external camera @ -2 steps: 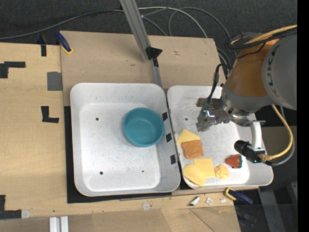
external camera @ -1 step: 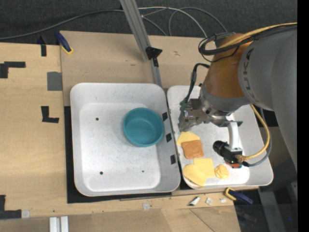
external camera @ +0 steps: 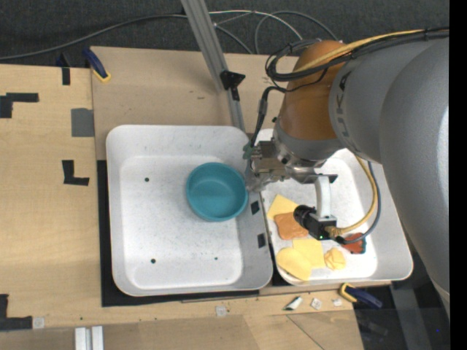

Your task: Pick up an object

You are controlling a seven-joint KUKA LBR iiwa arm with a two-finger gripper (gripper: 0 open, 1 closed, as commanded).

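A blue bowl [external camera: 215, 190] stands upright in the left bin [external camera: 146, 254], near its right wall. The right bin [external camera: 390, 257] holds a flat yellow piece [external camera: 281, 205], an orange-brown lump [external camera: 290, 230], a larger pale yellow piece [external camera: 300, 258], a small yellow lump [external camera: 334, 258] and a red thing [external camera: 355, 246]. My gripper [external camera: 261, 168] hangs over the wall between the two bins, just right of the bowl and above the yellow pieces. The arm's wrist hides much of the right bin's far half.
A grey metal pole [external camera: 211, 49] slants down to the bins' far edge. Cables [external camera: 241, 20] lie behind the bench. Blue-and-yellow clamps sit at the far left corner [external camera: 97, 65] and near the front edge [external camera: 357, 294].
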